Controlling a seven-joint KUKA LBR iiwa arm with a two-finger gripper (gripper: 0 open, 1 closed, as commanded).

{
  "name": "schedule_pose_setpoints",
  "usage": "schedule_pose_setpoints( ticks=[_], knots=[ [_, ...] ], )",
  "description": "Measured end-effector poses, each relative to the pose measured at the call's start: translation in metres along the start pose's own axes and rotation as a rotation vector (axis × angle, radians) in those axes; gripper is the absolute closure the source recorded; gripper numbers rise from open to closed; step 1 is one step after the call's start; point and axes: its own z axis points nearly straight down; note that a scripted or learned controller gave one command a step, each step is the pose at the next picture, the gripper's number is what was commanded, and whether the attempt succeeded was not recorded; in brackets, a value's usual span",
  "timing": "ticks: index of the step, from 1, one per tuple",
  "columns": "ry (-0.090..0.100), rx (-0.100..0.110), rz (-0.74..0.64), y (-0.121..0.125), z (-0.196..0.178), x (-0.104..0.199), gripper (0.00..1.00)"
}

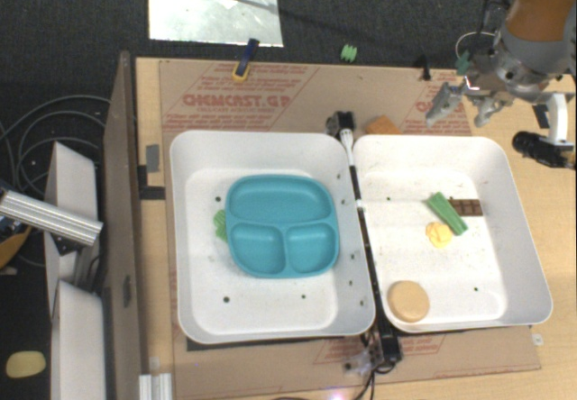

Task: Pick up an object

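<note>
green block (446,212) well below gripper (467,106)

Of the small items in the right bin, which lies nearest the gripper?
The green stick, lying over the brown bar; the yellow piece and tan round disc sit farther from the gripper.

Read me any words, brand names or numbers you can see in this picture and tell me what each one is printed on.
"CHEMCAST GP": red print on the brown protective sheet under the two bins, readable behind the left bin.
The same red print repeats near the sheet's right rear corner and front edge, but it is cut off or too blurred to read.
Nothing readable on the blue tray or the right bin.
</note>
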Motion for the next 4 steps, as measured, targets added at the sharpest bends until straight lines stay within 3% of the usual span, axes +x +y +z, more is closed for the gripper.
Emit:
schedule_pose_setpoints(
  ticks=[1,2,3,4],
  knots=[
    [0.003,0.013,0.003,-0.053,0.131,0.005,0.00],
    [0.000,0.006,0.007,-0.089,0.180,-0.052,0.00],
    [0.001,0.004,0.003,-0.106,0.186,-0.053,0.00],
    [0.000,-0.001,0.001,-0.104,0.175,-0.053,1.00]
  ],
)
